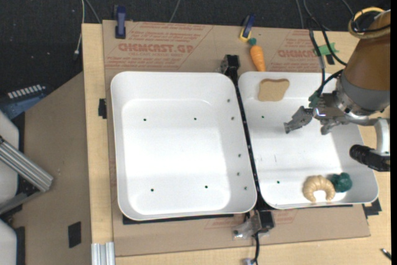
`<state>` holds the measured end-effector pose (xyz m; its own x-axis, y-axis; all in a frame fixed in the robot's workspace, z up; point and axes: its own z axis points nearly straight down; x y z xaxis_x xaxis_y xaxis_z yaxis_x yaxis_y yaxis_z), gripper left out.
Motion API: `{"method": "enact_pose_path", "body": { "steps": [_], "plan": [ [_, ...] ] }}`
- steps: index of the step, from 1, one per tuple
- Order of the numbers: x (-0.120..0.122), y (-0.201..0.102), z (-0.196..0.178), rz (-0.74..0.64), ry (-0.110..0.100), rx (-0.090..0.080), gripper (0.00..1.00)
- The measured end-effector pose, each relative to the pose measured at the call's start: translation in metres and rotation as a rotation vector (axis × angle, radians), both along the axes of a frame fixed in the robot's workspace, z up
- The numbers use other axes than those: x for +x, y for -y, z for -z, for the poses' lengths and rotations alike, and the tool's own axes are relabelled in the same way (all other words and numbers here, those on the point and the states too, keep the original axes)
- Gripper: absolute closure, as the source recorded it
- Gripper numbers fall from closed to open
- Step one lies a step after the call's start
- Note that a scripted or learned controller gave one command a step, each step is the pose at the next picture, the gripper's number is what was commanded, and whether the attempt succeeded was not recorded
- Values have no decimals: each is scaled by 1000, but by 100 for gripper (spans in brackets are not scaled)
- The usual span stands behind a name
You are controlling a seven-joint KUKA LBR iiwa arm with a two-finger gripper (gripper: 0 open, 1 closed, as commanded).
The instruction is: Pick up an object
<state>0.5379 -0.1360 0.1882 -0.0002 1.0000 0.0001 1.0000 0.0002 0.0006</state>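
Observation:
My gripper (pixel 312 123) hangs over the middle of the right bin (pixel 279 158), its two grey fingers spread open with nothing between them. A tan slice of bread (pixel 273 90) lies at the bin's far edge, up and left of the gripper. A beige croissant (pixel 319 188) rests near the bin's front right corner, touching a dark green object (pixel 341 182) beside it. Both lie well below the gripper. An orange carrot (pixel 257 57) sits on the cardboard just beyond the bin.
The left bin (pixel 177 146) stands beside the right one, separated by a black divider. Blue clamps (pixel 120 22) hold the cardboard at the back. The arm's orange band (pixel 372 65) and grey wrist cover the right bin's far right side.

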Motion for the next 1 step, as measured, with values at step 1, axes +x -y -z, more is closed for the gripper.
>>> {"method": "enact_pose_path", "body": {
  "steps": [1],
  "plan": [
    [5,6,59,0,-4,0,0]
  ]
}}
